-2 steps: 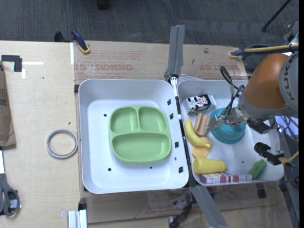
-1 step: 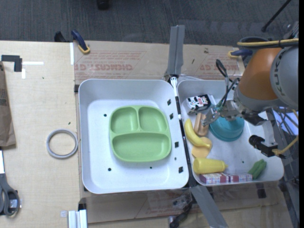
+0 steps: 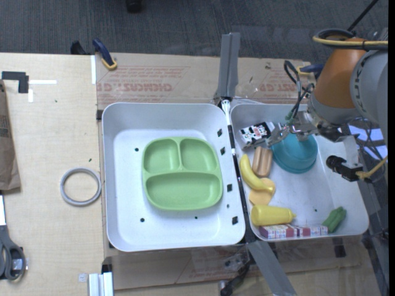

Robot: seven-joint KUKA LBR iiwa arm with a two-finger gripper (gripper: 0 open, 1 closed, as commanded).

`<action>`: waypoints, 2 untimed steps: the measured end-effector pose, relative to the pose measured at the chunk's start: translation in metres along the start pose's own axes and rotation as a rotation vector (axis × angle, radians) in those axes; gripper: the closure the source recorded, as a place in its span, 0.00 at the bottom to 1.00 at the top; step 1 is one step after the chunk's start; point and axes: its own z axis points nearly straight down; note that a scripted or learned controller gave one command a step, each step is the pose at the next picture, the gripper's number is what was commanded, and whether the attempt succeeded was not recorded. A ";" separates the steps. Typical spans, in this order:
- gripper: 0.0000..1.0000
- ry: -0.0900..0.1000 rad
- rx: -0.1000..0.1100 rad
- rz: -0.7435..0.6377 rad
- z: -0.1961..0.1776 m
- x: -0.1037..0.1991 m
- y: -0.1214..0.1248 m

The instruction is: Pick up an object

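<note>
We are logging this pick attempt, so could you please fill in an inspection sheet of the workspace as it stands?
Surface: bench bearing left bin and right bin.
Job's things: right bin holds banana, yellow bottle, blue bowl, hot dog, green vegetable, flat box, black-and-white packet.
Clutter: green divided plate in left bin; tape ring, scissors on bench.
Grippers: gripper over the bowl's rim; fingers unclear.
Cables: black and yellow leads on the arm.
Surroundings: dark floor.
</note>
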 end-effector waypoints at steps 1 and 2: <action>0.00 0.011 0.032 -0.120 -0.020 -0.011 0.038; 0.00 0.000 0.010 -0.216 0.005 0.019 0.038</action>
